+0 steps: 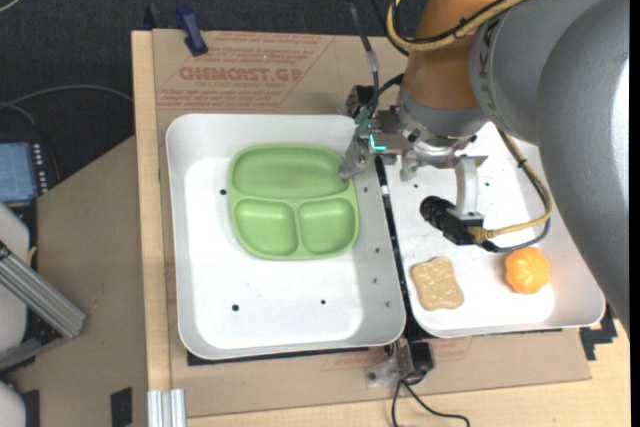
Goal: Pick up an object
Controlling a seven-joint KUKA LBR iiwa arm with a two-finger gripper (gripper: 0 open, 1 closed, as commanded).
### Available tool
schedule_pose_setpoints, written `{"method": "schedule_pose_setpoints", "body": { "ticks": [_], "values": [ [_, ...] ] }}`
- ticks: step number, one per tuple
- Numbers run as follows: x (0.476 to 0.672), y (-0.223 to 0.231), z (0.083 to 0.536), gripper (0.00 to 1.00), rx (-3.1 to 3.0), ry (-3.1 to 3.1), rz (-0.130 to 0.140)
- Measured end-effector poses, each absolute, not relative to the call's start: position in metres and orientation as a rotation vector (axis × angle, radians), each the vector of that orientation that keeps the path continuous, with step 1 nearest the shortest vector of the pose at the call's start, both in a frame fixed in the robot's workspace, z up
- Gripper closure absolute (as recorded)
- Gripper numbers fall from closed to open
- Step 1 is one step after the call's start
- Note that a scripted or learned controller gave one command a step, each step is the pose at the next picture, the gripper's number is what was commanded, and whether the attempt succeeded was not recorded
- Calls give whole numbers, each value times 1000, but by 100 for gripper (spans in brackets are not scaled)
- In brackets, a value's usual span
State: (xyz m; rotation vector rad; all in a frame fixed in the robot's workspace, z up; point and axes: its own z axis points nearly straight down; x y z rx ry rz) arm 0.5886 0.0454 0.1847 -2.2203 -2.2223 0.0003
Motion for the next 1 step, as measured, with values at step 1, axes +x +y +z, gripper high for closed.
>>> {"method": "schedule_pose_setpoints", "body": {
  "ticks": [1],
  "values": [
    [589,46,195,100,-2221,-2225,-3]
  ]
}}
